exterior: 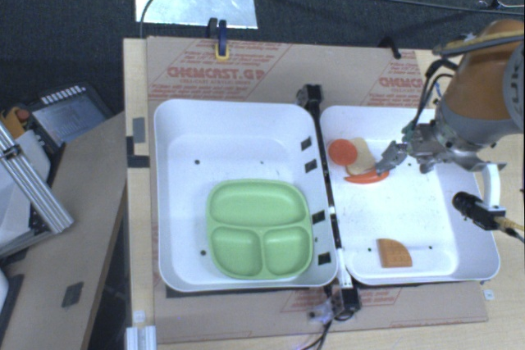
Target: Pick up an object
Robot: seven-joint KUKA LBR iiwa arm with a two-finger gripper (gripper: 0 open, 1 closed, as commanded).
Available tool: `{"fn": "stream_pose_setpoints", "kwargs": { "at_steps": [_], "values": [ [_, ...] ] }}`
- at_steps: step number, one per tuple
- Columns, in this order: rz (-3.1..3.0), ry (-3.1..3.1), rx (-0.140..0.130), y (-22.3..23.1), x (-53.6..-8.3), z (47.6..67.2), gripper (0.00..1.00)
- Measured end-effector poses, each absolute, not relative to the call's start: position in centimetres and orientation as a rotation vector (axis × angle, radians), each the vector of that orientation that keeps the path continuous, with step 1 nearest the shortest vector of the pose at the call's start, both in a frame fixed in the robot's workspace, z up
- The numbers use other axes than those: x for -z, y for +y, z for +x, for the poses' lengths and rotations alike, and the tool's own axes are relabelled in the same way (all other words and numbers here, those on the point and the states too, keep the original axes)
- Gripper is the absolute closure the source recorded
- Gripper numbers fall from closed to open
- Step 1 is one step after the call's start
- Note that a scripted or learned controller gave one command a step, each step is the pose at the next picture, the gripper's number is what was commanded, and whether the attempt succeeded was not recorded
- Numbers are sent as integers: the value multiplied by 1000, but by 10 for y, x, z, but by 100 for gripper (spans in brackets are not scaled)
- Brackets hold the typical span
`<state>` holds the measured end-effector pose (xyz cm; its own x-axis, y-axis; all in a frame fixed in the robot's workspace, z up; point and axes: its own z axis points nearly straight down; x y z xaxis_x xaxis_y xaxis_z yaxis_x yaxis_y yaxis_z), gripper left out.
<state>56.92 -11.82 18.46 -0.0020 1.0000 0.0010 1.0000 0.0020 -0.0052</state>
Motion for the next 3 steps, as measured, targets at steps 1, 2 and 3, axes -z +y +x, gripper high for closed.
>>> {"fn": "stream_pose_setpoints", "kwargs": {
  "at_steps": [1, 2, 3],
  "values": [
    [-2219, -2226, 2, -118, -188, 571, 0],
    [-2217, -2221, -3, -116, -126, 572, 0],
    [-2218, -2221, -3, -115, -82, 572, 0]
  ]
}}
